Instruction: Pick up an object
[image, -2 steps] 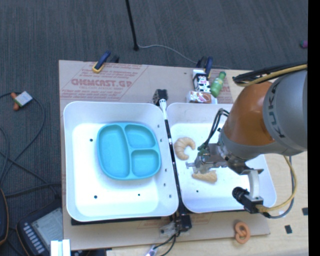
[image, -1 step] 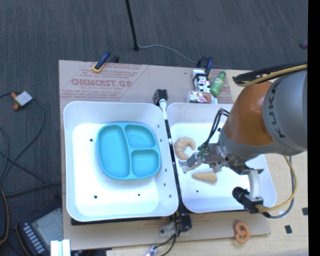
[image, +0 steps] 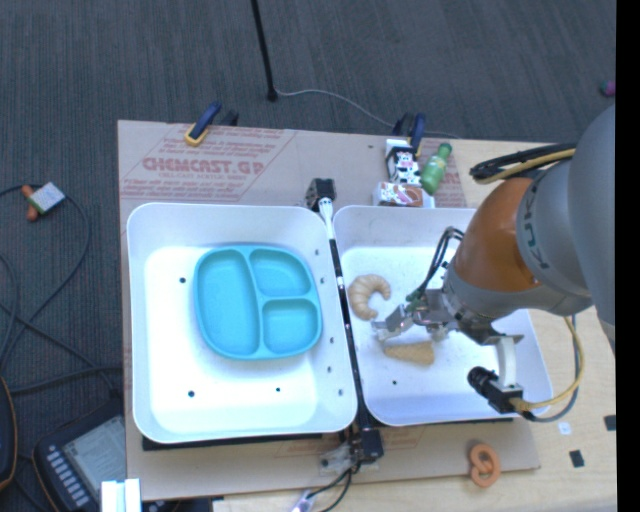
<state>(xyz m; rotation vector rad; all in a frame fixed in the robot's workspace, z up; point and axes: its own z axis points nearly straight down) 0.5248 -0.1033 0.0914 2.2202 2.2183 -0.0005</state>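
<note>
Two shallow white bins sit side by side on a brown bench; the left bin (image: 160, 400) holds a blue divided plate (image: 257, 302) with three compartments, lying flat near its middle; the right bin (image: 450, 405) holds two pale food-like pieces; a curved croissant-shaped piece (image: 367, 294) lies toward the bin's left wall, and a flatter tan piece (image: 410, 352) lies just nearer, a little to its right; the arm (image: 530, 245), grey with an orange band, reaches in from the right and hangs over the right bin; its gripper (image: 408, 316) sits low between the two pieces, just above the tan piece and right of the croissant-shaped piece; whether it is open or closed I cannot tell, and nothing can be seen held in it.
</note>
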